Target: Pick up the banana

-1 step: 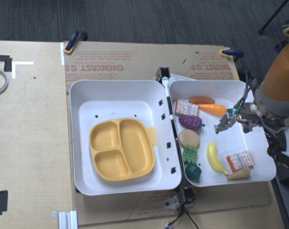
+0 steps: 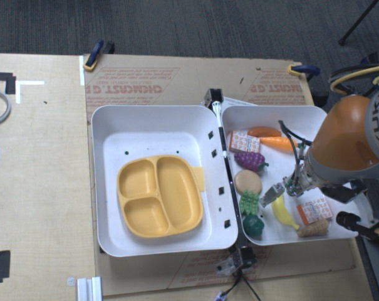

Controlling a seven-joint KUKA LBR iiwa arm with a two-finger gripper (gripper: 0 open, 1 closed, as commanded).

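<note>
The banana [image 2: 284, 212] is small and yellow and lies in the right bin [image 2: 314, 113], near its front wall. Its upper end points up and left, toward the gripper. My gripper [image 2: 274, 194] hangs low over the bin, just above and left of the banana's upper end, close to it or touching it. The grey arm with its orange band [image 2: 347, 137] comes in from the right and hides part of the bin floor behind it.
Around the banana lie a beige bun [image 2: 247, 182], a light green toy [image 2: 249, 202], a dark green one [image 2: 253, 225], purple grapes [image 2: 250, 160], a carrot [image 2: 275, 143], two small red-and-white boxes [image 2: 244, 142] [image 2: 314, 211] and a tan cone [image 2: 313, 229]. The left bin [image 2: 108, 168] holds a yellow divided plate [image 2: 159, 195].
</note>
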